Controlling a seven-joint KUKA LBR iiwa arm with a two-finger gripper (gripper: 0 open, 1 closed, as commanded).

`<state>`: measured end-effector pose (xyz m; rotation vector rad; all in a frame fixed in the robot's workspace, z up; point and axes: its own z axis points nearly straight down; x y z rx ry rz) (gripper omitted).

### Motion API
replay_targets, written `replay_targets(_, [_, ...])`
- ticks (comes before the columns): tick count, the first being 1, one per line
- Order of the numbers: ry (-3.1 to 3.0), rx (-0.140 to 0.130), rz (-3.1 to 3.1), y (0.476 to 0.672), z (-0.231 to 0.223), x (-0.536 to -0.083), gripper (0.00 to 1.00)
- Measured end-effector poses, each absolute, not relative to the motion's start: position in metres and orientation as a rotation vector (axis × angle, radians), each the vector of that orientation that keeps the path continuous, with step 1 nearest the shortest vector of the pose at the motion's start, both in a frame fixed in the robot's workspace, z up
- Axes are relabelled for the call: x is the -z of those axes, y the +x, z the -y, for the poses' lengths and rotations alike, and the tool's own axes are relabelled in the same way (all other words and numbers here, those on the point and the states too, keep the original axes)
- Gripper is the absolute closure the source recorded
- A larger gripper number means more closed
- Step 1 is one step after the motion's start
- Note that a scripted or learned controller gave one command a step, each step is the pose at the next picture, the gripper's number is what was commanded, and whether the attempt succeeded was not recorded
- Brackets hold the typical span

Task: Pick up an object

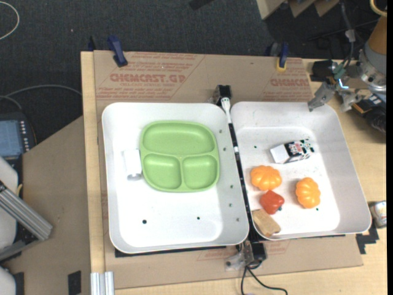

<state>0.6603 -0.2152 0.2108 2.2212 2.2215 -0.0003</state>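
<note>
A slanted overhead view of a bench covered with brown cardboard (pixel 184 75), on which two shallow white bins sit side by side.

The left bin (pixel 123 208) holds a light green divided plate (pixel 179 156) with three compartments, lying flat near the bin's middle. Just left of the plate, a small white rectangular piece (pixel 131 163) rests on the bin floor.

The right bin (pixel 344 165) holds five things, all lying free. A small black and white packet (pixel 292 151) sits near the middle. Below it to the left is an orange pepper (pixel 266 177), and a second orange pepper (pixel 307 192) lies further right. A small red pepper (pixel 272 201) sits just below the first orange one. A tan bread-like piece (pixel 266 223) lies at the near left corner, against the rim.

The gripper (pixel 325 91) hangs at the upper right, over the far rim of the right bin, well apart from every object. Whether its fingers are wide or narrow cannot be told.
</note>
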Motion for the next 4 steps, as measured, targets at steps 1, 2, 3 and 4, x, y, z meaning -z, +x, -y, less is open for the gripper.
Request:
replay_targets(1, [2.219,-0.003,-2.215,0.615,0.225,-0.287,0.00])
replay_targets(2, [2.223,0.002,-2.230,0.534,0.157,-0.279,0.00])
replay_targets(3, [2.227,0.008,-2.235,0.475,0.098,-0.204,0.00])
replay_targets(4, [2.209,-0.014,-2.221,0.481,0.065,-0.310,0.00])
